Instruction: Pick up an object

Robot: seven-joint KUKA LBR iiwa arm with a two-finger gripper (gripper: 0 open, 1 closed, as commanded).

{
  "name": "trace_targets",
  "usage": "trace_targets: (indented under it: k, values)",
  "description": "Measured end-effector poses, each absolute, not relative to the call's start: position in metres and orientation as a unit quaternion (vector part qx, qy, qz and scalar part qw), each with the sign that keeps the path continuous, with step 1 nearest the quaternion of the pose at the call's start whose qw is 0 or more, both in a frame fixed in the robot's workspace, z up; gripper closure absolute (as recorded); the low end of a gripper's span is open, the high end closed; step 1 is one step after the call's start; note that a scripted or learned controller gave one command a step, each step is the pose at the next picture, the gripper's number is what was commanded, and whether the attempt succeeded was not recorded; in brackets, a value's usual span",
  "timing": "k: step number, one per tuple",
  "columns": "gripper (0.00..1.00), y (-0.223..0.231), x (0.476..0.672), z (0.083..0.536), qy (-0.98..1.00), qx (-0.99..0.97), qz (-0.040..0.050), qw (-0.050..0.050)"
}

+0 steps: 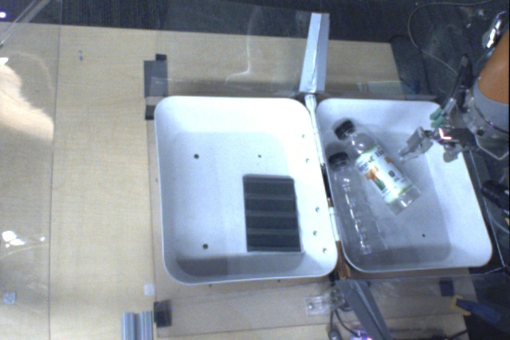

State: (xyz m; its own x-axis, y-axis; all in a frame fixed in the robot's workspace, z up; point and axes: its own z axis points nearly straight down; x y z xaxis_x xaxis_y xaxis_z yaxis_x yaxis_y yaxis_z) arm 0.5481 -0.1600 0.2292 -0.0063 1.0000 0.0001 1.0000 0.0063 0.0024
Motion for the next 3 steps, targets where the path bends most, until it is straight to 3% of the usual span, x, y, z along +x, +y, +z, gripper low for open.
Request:
trace_targets:
  k: [1,2,3]
  values:
    - [0.00,-0.152,0.524,0.237,0.743,0.670,0.0018,0.002]
    - [0.00,-0.155,0.553,0.099,0.770,0.638,0.0036,0.005]
    - [0.00,-0.169,0.614,0.093,0.791,0.610,-0.0248,-0.029]
